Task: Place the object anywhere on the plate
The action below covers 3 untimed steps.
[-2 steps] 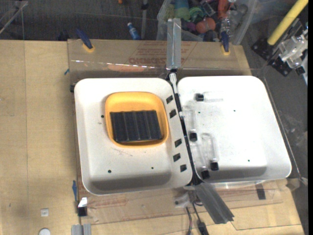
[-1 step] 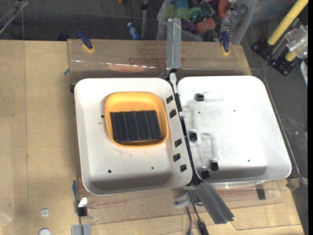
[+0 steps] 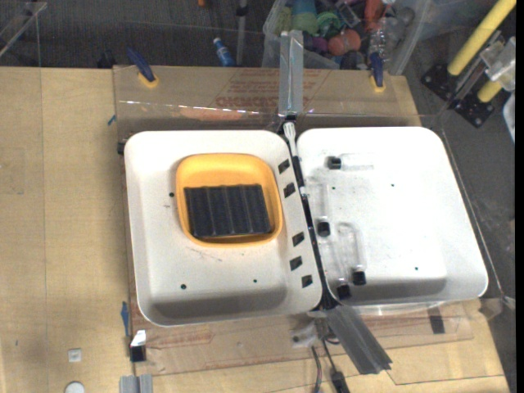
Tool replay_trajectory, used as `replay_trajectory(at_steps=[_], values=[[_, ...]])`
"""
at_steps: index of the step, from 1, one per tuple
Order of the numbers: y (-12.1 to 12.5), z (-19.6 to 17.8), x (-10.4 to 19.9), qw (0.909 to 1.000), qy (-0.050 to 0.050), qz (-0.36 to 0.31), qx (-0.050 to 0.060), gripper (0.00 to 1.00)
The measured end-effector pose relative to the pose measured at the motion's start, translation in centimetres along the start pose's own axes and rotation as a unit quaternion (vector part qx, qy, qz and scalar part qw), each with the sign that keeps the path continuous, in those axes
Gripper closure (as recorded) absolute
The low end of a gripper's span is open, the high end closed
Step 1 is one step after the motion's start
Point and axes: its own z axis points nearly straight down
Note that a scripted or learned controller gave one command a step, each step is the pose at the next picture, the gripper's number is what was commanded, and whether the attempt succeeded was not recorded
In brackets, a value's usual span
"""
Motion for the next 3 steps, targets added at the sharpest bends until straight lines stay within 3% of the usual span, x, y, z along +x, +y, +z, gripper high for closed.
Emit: replay_trajectory(at_steps=[1,2,3], values=[[-0.09,-0.01,-0.06,0.9816,0.002,-0.191,0.000,1.00],[-0.69,-0.09,0.35,0.9447,0.002,-0.328,0.000,1.00],[-0.97,-0.09,0.58,0.9372,0.002,-0.349,0.000,1.00]])
